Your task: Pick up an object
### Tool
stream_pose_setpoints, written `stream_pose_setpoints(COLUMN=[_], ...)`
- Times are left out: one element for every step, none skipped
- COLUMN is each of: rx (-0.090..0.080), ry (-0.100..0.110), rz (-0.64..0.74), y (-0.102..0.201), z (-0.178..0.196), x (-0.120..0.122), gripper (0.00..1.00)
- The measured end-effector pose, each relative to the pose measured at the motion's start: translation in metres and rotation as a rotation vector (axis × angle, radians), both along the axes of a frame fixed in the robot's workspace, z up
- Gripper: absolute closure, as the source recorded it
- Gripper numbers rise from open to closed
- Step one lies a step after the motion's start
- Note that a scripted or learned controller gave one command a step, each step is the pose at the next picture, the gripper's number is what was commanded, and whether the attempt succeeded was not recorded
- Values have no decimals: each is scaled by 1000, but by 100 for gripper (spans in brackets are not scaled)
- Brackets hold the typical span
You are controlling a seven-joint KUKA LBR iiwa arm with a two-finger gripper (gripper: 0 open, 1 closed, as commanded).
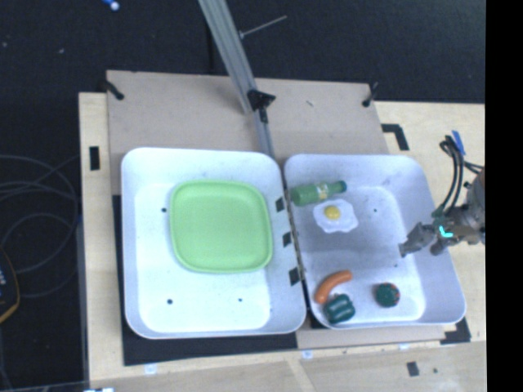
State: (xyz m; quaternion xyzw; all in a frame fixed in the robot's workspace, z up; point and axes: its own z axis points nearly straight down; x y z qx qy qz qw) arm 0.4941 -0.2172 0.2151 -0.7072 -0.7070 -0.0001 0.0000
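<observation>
The left bin [147, 300] carries a light green square plate [221, 225], lying flat a little toward the bin's far right corner and well clear of the rims. A row of dark clips [288, 239] runs down the seam where the two bins meet. In the right bin [441, 300], a green bottle [317, 192] lies on its side near the far left corner, its yellowish cap end pointing right. Just beside it, toward the near edge, sits a fried egg toy [334, 216]. At the near left corner an orange sausage [333, 283] lies tilted, touching or almost touching a dark green pepper-like piece [339, 308]. Right of those, a round dark green object [386, 295] rests near the near edge. The gripper [418, 243] hovers at the right rim of this bin, apart from every object; it looks empty, though its finger spread is too blurred to tell.
</observation>
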Motion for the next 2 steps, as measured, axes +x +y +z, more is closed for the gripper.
stream_pose_setpoints(rx=[0, 0], ry=[0, 3], rz=[0, -1], y=[0, -5], z=[0, -44], x=[0, -5], gripper=[0, 0])
